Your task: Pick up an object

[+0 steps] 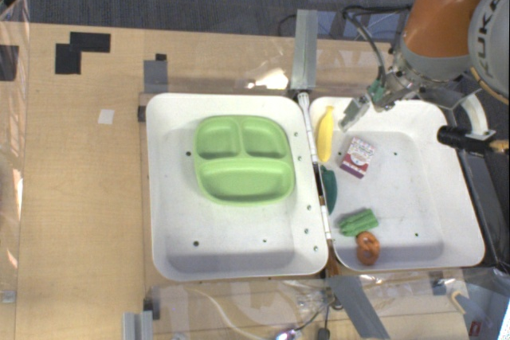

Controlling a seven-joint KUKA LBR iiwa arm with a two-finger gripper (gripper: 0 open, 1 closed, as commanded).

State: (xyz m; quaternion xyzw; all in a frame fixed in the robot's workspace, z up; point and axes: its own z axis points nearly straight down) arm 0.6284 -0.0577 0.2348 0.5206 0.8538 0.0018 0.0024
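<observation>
Reaching in from the upper right of the frame, the arm [446, 12] slants down and leftward, its orange band high at the right edge and the wrist pointing toward the middle. The gripper [353, 114] hangs over the upper left part of the right bin [422, 195], just right of a yellow banana [325, 134] that lies along the bin's left wall. The jaws are small and blurred here; they seem slightly parted with nothing between them, though I cannot tell for sure.

Below the gripper, a small white and maroon packet [358, 157] lies on the bin floor, apart from the banana. Lower still sit a dark green piece [328, 185] by the left wall, a light green object [358, 220] and a brown-orange object [367, 247] near the bottom edge.

The left bin [171, 235] holds a green divided tray [243, 158]. Both bins rest on the counter [80, 195].
</observation>
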